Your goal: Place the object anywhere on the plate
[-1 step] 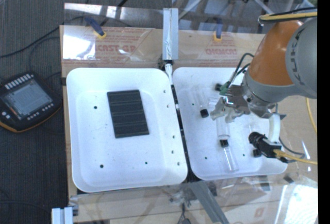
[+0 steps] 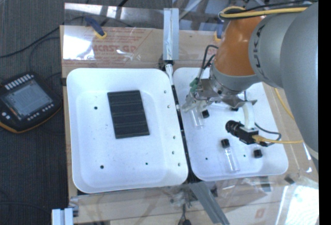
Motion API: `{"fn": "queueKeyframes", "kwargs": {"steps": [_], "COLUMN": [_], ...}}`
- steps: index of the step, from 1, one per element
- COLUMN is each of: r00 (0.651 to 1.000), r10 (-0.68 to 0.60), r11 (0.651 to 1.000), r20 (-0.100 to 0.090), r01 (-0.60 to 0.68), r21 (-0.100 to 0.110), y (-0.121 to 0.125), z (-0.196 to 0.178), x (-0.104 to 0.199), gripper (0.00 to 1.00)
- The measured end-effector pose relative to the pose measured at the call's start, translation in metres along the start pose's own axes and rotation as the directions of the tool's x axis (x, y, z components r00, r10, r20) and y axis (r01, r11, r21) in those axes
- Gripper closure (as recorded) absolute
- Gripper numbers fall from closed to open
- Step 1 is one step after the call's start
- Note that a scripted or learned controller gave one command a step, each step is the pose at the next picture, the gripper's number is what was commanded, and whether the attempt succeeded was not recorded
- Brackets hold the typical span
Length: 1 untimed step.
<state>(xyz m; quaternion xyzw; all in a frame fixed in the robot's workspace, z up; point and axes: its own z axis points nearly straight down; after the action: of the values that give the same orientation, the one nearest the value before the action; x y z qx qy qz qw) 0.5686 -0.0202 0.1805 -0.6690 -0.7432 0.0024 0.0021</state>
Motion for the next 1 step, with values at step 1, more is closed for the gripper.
{"fn": "queueKeyframes", "kwargs": {"steps": [1], "r00": [0.997], "r10": [-0.073], "r11": [0.997], "r20": [0.000], "r01": [0.073], "r21": [0.000], "y": [-0.0015], "z": [-0.0175], "x": [0.0991], "gripper": [1.00]}}
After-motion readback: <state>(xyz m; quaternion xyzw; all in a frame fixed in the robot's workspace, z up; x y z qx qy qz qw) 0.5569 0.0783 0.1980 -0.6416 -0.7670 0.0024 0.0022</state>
